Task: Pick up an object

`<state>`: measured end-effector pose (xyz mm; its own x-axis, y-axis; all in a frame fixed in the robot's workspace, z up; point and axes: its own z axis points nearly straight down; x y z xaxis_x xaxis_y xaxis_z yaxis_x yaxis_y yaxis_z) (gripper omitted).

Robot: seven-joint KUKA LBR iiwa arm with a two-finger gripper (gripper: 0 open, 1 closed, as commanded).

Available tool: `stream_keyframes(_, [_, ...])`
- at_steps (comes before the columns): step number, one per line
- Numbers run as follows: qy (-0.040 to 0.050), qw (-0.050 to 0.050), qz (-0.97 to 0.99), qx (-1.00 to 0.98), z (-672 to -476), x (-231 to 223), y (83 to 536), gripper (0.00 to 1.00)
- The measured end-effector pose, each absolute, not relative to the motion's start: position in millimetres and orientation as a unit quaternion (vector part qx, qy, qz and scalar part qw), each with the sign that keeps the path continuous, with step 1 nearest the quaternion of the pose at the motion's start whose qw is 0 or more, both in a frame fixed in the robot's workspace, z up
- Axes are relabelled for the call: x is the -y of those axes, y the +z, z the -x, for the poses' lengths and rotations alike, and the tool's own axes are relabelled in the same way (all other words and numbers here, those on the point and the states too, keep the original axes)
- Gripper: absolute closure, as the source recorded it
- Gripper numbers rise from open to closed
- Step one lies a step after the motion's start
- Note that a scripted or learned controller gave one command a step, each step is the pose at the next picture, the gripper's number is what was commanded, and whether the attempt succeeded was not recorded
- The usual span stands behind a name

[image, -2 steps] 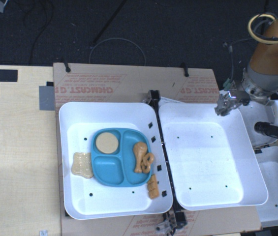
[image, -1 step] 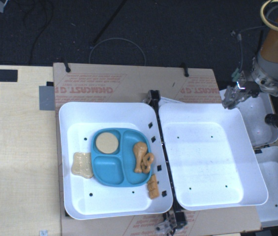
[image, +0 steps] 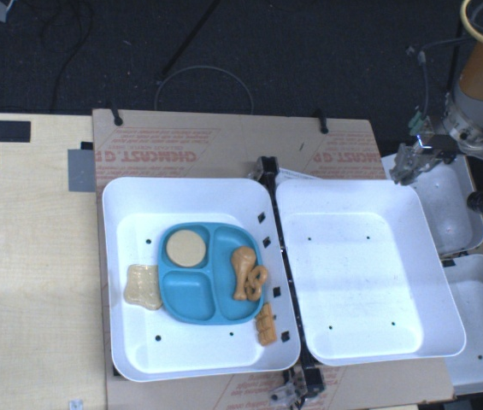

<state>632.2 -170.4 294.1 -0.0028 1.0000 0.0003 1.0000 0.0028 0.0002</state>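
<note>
While the gripper [image: 405, 167] hangs beyond the right white plastic bin [image: 429, 254], finger state impossible to tell, the approach seems in hand. Next, I judge, reach left to the tan round biscuit [image: 185, 248] on the blue divided tray [image: 191, 301].

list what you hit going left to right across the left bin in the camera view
pale flat piece → round tan disc on the blue divided tray → brown pretzel-like piece → small brown piece beside the tray
</note>
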Motion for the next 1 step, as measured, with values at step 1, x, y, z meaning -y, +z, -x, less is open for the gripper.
stream_keyframes(1, [0.0014,0.003,0.706,0.708,-599.4,127.5,287.4,1.0])
